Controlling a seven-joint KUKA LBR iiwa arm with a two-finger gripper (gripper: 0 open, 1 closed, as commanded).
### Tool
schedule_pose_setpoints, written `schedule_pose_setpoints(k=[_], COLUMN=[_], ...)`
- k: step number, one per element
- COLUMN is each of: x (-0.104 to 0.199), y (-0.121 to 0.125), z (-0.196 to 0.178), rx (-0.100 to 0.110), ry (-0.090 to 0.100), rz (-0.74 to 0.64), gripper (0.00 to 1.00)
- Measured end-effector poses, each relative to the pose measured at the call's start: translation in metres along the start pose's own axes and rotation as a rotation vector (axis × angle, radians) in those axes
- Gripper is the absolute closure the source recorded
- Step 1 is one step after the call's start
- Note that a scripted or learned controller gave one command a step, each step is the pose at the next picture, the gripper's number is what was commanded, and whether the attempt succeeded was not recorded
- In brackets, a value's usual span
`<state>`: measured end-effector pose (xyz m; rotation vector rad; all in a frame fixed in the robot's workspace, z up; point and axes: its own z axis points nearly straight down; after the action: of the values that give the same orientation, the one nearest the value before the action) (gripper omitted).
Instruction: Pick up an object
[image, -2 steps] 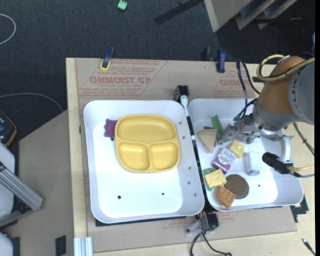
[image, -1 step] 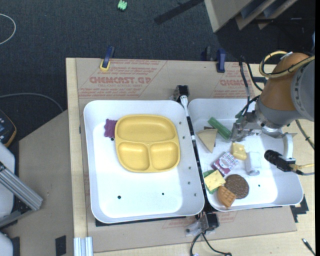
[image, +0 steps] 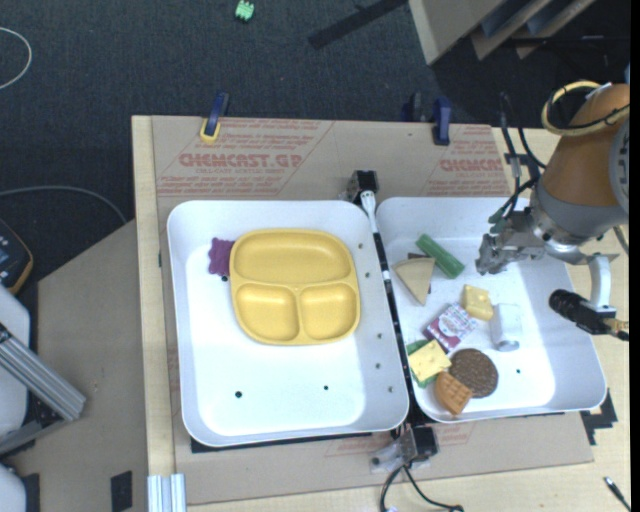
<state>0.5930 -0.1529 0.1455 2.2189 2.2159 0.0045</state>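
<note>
The left bin (image: 200, 330) holds a smooth yellow plastic tray (image: 295, 283) with three compartments and a small purple piece (image: 220, 256) beside it. The right bin (image: 570, 390) holds small toy foods: a green stick (image: 440, 255), a beige wedge (image: 415, 277), a yellow cube (image: 478, 301), a round brown cookie (image: 475, 371). The gripper (image: 497, 252) hangs near the green stick, to its right and apart from it; I cannot tell its state.

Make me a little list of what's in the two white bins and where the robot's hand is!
left bin: yellow divided plate, purple thing tucked at its left edge
right bin: green stick, beige wedge, yellow cube, brown round cookie, waffle piece, more small toy foods
gripper: over the right bin's upper right part
held: nothing visible
</note>
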Motion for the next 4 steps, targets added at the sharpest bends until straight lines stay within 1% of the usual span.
schedule_pose_setpoints(k=[1,2,4], x=[0.002,0.002,0.11], y=[0.007,0.009,0.025], z=[-0.045,-0.082,-0.099], rx=[-0.001,-0.001,0.002], ry=[0.0,0.0,0.004], rz=[-0.003,-0.003,-0.008], gripper=[1.0,1.0,1.0])
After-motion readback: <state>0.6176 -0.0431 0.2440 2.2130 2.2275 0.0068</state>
